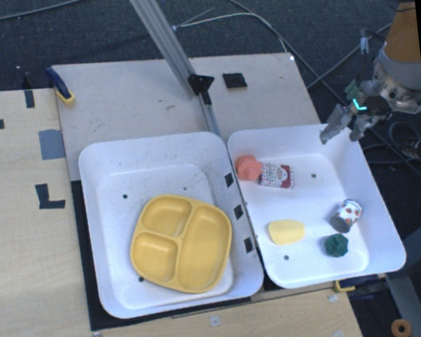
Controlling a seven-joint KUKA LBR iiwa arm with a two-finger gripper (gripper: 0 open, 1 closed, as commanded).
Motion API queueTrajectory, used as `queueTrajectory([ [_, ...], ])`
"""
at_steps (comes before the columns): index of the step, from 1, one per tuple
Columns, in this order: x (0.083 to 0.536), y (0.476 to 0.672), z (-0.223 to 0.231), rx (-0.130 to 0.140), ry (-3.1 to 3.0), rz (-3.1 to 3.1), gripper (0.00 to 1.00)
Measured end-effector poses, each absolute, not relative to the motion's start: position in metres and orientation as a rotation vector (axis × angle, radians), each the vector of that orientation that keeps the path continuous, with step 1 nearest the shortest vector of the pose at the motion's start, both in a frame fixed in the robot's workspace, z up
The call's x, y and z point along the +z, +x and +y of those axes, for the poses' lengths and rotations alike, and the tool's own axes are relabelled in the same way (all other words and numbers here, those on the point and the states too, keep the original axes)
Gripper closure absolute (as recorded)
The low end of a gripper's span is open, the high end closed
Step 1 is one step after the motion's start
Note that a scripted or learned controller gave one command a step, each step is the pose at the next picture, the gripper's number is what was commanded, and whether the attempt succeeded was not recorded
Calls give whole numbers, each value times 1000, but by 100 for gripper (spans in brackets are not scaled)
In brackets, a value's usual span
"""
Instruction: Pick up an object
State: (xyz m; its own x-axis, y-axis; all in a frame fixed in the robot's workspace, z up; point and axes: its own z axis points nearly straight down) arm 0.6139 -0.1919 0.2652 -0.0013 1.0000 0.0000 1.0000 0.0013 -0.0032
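Your gripper (pixel 340 128) hangs over the right bin's (pixel 371 183) upper right rim, fingers parted and holding nothing. Inside that bin you have a pink ball (pixel 248 168) touching a red-and-white packet (pixel 275 175), a pale yellow piece (pixel 286 231), a small can (pixel 346 215) and a green lump (pixel 336 245) (near the can). The left bin (pixel 99 214) carries a yellow divided plate (pixel 181 242).

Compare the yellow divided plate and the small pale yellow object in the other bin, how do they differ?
The yellow divided plate is far bigger than the pale yellow object. The plate is a deeper yellow with three compartments; the object is a plain, smooth oval lump. The plate lies in the left bin, the object in the right bin among other small items. Both are yellow and lie flat, apart from the gripper.
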Motion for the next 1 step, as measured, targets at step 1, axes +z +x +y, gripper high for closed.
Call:
queueTrajectory([
  [1,266,614,-192,2,-2219,-2223,0],
])
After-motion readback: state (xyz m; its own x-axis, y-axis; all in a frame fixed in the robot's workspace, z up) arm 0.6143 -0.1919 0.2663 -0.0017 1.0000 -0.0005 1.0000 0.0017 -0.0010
